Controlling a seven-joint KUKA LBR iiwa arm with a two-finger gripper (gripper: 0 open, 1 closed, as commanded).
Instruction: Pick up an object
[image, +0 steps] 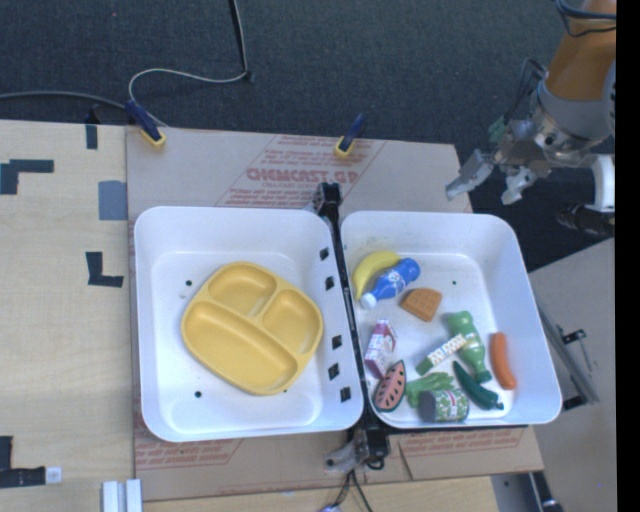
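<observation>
The right bin (497, 232) holds several toy foods: a yellow banana (372, 268), a blue and white bottle (391, 281), a brown waffle piece (422, 303), a small pink packet (379, 346), a watermelon slice (389, 386), a green bottle (457, 342), an orange carrot (502, 361) and a dark can (444, 405). My gripper (492, 181) hangs above the bench beyond the right bin's far right corner, its fingers spread open with nothing between them.
The left bin (160, 240) holds a yellow divided plate (252, 326). Black clips run along the seam between the bins (336, 300). Two blue and yellow clamps (146, 122) (350, 138) grip the cardboard's far edge, and a cable loops behind.
</observation>
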